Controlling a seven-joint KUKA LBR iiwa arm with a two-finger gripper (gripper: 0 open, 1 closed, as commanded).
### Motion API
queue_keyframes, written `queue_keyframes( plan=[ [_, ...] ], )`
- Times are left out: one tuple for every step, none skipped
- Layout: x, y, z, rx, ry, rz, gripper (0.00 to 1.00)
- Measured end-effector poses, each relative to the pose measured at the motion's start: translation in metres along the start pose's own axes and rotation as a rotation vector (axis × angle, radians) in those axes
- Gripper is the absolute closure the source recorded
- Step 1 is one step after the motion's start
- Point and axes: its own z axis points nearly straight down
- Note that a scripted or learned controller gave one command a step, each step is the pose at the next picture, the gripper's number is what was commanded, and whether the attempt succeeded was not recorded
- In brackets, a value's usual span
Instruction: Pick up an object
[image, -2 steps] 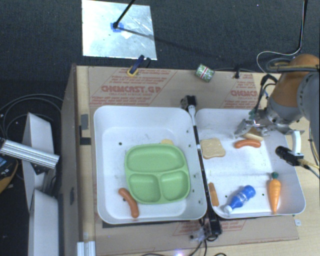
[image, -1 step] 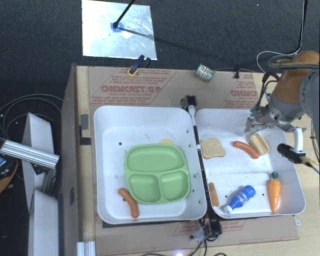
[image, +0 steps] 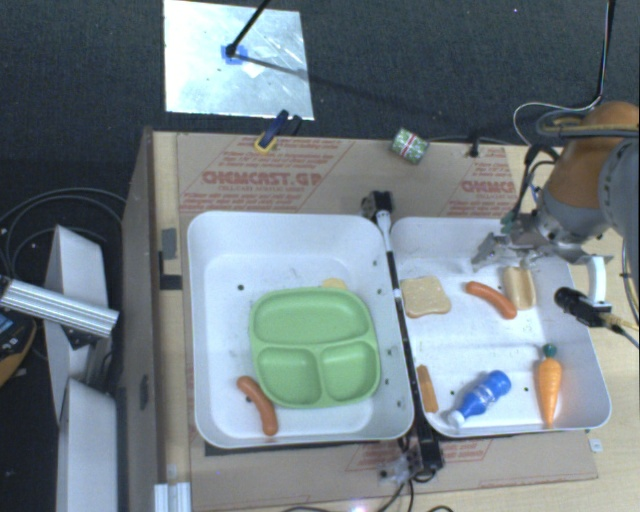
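A grey KUKA arm (image: 590, 170) with an orange band reaches in from the right of the frame over a tabletop (image: 300, 170) carrying two shallow white bins. The left bin (image: 215, 300) holds a green divided plate (image: 315, 345), a sausage (image: 258, 403) at its lower left and a pale scrap peeking out behind the plate. The right bin (image: 585, 400) holds a carrot (image: 548, 385) standing top to bottom at lower right, a blue-and-white bottle (image: 480, 395) lying on a slant at bottom centre, a slice of bread (image: 425, 296) near the divider, a second sausage (image: 491, 299), a bread roll (image: 518, 287) and a small orange piece (image: 427, 388) along the divider.

The end effector (image: 508, 246) hovers at the upper right of the right bin, just above the roll; whether its fingers are spread or closed cannot be told from this angle, and nothing is seen between them.

The likeliest target is the roll, whose long axis runs roughly top to bottom. The sausage just beside it lies on a diagonal, pointing from upper left to lower right. A descent here could clip that sausage or nudge the roll aside if the fingers land across both.
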Motion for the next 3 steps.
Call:
queue_keyframes(
  plan=[
    [0.014, -0.039, 0.013, 0.008, 0.001, 0.006, 0.0],
    [0.043, -0.072, 0.012, 0.008, 0.001, 0.006, 0.0],
    [0.04, -0.069, -0.001, 0.0, -0.004, 0.006, 1.0]
  ],
)
